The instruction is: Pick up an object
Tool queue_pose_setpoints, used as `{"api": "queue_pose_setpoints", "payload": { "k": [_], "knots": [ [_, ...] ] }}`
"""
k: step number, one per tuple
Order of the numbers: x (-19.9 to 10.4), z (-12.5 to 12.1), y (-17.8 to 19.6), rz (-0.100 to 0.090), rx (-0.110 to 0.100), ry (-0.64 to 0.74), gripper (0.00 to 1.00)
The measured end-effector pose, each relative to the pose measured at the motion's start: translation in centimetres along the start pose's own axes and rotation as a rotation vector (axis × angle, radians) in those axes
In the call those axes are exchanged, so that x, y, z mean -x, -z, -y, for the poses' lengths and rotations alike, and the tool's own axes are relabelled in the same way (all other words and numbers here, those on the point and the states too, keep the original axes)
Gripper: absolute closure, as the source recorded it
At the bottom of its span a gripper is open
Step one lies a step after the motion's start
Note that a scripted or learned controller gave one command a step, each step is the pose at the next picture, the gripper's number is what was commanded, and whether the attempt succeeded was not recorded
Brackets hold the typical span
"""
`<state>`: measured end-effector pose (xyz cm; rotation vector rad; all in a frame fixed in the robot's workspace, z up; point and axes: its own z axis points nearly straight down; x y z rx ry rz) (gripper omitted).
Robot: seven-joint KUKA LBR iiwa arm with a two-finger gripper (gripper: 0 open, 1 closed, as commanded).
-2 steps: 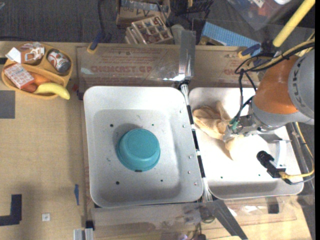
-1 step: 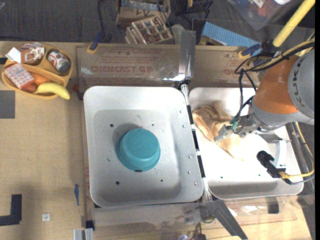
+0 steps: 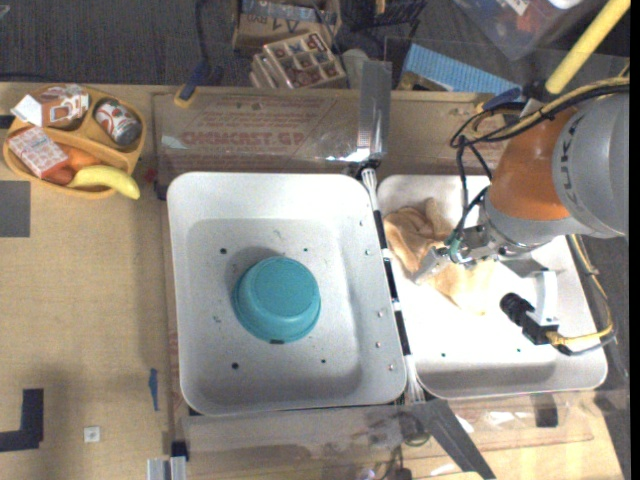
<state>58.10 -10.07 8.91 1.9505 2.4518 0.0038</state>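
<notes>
Left bin [image 3: 290, 400]: its front rim sits closest to us, white and shallow, with small dark specks on the floor.
Teal bowl [image 3: 278, 298]: upside down near the middle of the left bin, alone and clear of every wall.
Right bin [image 3: 500, 368]: just beside the left one, rims meeting at the centre line; the front half of its floor is bare white.
Cloth [image 3: 412, 228]: beige and crumpled, bunched in the back-left part of the right bin close to the shared wall, with a fold trailing toward the bin's middle.
Gripper [image 3: 440, 263]: down on the cloth and touching it. Wide or narrow? Cannot tell from here, and nothing shows the cloth being held.
Arm [image 3: 590, 168]: comes in from the right above the right bin, with the orange band [image 3: 530, 183] plain to see.
Writing on the arm: dark letters on the grey casing; a K and a U can be read.
Cardboard [image 3: 260, 136]: flat behind the bins, with faint reddish lettering too blurred to read.
Yellow tray [image 3: 18, 153]: far left corner of the bench [image 3: 80, 298], holding a banana [image 3: 108, 179], cans and small boxes; their labels are too small to read.
</notes>
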Motion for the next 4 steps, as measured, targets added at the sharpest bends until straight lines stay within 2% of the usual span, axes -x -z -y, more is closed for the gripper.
{"api": "queue_pose_setpoints", "payload": {
  "k": [1,2,3,4],
  "knots": [
    [0.3,-0.1,1.2,0.003,0.006,-0.004,1.0],
    [0.3,-0.1,1.2,0.003,0.006,-0.004,0.0],
    [0.5,-0.1,2.2,0.005,0.008,-0.007,1.0],
    [-5.8,-7.8,9.6,-0.002,-0.006,-0.116,1.0]
  ]
}}
